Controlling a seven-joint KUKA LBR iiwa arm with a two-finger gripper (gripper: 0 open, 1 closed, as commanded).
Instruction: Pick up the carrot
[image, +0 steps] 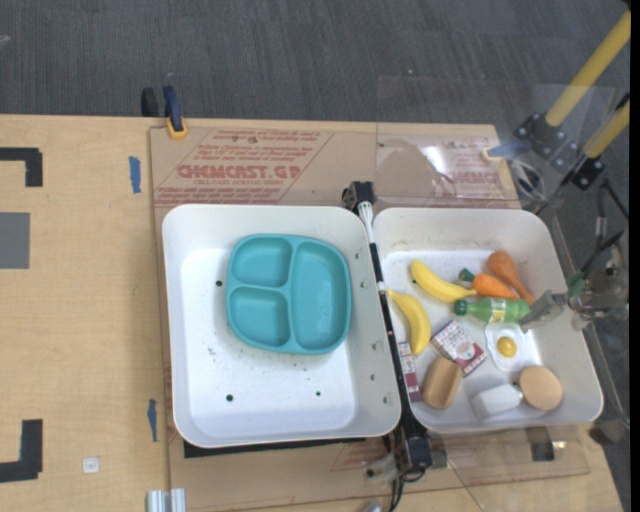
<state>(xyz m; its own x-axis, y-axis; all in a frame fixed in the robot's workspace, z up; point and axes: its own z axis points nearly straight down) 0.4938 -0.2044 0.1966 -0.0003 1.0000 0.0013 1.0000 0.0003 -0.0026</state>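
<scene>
One white block (496, 400), two bananas (437, 282), one carrot (492, 286) — gripper (548, 305) fingers' state unclear.

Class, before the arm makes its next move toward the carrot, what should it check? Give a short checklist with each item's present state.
1. Carrot lies in the right bin: ok.
2. Carrot's top uncovered: ok.
3. Room around it: not ok; green bottle and drumstick crowd it.
4. Gripper near the carrot: ok, just to its right.
5. Finger state: cannot tell.
6. Carrot held: not ok.
</scene>
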